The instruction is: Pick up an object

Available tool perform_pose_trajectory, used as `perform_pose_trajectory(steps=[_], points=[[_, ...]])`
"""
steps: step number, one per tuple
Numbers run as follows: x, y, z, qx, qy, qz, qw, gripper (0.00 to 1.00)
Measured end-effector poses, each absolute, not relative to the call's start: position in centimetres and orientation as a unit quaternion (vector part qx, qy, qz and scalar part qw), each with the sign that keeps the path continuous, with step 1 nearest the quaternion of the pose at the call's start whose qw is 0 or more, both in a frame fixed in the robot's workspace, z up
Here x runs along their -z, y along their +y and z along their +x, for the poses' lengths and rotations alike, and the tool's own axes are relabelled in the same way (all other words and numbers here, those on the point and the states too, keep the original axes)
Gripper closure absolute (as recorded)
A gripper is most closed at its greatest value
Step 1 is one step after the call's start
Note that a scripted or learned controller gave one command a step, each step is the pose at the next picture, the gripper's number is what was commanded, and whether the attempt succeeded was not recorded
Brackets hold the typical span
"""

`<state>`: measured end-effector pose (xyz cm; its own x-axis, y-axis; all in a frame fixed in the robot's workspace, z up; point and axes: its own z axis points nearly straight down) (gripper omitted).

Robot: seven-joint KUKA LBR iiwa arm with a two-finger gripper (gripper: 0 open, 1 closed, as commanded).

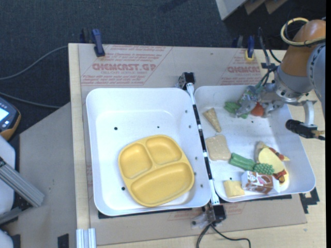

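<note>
The gripper (252, 101) sits low over the far part of the right bin (300, 161), among a small green item (232, 107) and a red item (257, 109); whether its fingers are parted or grasp anything cannot be told. Nearer the camera from the gripper lie a tan wedge (211, 119), a pale speckled slice (218, 147), a green pod (242, 161), a yellow-and-red piece (271, 159), a printed carton (260, 182) and a yellow block (234, 188). Left of the gripper, the left bin (103, 112) holds 1 smooth yellow tray (155, 169) with 3 compartments, with bare white floor around it.
</note>
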<state>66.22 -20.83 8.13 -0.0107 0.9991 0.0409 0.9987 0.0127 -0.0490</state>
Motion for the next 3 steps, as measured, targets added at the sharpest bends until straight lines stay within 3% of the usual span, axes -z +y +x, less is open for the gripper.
perform_pose_trajectory(steps=[1, 2, 3], points=[[-8.9, -22.0, 65.6, -0.014, -0.708, -0.705, 0.03, 1.0], [-16.4, -16.7, 57.1, -0.0003, -0.707, -0.707, 0.002, 1.0], [-16.1, -16.9, 57.5, 0.0001, -0.707, -0.707, 0.0, 0.0]])
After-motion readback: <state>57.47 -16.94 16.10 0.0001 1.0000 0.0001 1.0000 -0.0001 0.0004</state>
